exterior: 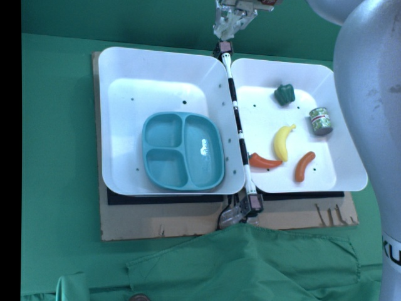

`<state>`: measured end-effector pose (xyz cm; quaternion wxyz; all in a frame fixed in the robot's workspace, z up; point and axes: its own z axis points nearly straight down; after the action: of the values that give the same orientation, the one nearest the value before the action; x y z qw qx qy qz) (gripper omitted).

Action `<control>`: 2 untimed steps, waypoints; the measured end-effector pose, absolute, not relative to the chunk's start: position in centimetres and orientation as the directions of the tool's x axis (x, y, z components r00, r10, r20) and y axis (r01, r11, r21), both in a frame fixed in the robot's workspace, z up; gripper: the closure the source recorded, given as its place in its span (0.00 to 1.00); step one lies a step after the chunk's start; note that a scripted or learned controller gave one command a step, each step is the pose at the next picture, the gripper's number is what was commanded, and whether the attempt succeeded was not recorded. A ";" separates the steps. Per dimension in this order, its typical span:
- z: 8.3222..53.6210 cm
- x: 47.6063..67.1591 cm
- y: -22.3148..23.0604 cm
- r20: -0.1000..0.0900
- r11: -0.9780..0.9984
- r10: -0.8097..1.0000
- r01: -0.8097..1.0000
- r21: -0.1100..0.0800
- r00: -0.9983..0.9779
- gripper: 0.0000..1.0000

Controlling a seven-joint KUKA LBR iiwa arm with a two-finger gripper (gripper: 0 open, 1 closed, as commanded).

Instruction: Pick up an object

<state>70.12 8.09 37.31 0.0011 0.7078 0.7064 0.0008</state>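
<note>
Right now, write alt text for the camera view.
The gripper hangs above the far end of the seam between two white bins. The left bin holds a teal divided plate; the right bin holds a banana, green pepper, small can and two sausages.

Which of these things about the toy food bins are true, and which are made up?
1. The banana lies in the right bin. True.
2. The teal divided plate is in the right bin with the food. False: it sits in the left bin.
3. The gripper is holding the green pepper. False: the pepper lies in the right bin, and the gripper is up at the far edge, above where the bins meet.
4. A small jar with a green label lies in the right bin. True.
5. The divided plate is piled with food. False: its compartments hold nothing.
</note>
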 end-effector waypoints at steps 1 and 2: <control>36.3 69.0 11.8 -0.001 -0.002 1.000 1.000 -0.001 0.002 1.00; 34.5 70.1 4.3 -0.001 -0.003 1.000 1.000 -0.001 0.003 1.00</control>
<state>70.09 4.30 34.54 0.0000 0.7083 0.7059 -0.0008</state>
